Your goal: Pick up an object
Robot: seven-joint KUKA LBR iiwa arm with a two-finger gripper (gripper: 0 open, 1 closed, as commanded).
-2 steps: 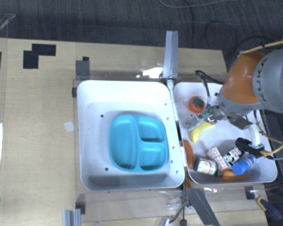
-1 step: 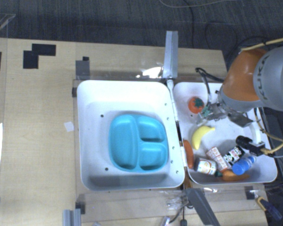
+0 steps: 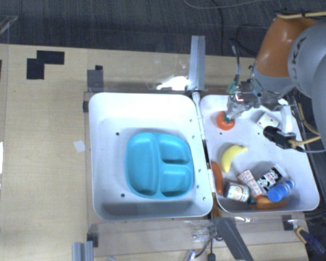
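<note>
Nearest zone, front wall of the right bin (image 3: 315,196): a tight cluster. It consists of a jar (image 3: 237,192), a small carton (image 3: 249,181), a black-and-white carton (image 3: 271,176) and a blue bottle (image 3: 281,191); an orange item (image 3: 265,202) lies partly covered beside the bottle. A long orange-red piece (image 3: 216,177) lies against the left wall, long axis running near to far; labels are too small to read.

Middle zone: the banana (image 3: 232,156) lies alone, apart from the cluster, long axis slanting from near-left to far-right. Across the divider, the left bin (image 3: 98,145) holds a blue tray (image 3: 157,165); both bins rest on the desk (image 3: 38,162).

Far zone: an orange round piece (image 3: 225,123) sits near the far-left corner of the right bin; my jaws stand directly over it, my arm reaching in from the right. I judge this piece to be the object of the pick.

Governing relation: the piece lies straight below my jaws, with no sideways offset that I can make out. Its outline reads as round, so no long axis dictates a wrist angle; a vertical approach should serve.

Jaw state: I cannot tell whether they are apart or together, because my own wrist hardware masks them from this slant. Whether they touch the piece or hang just above it is equally unclear, and the far part of the piece is covered.
</note>
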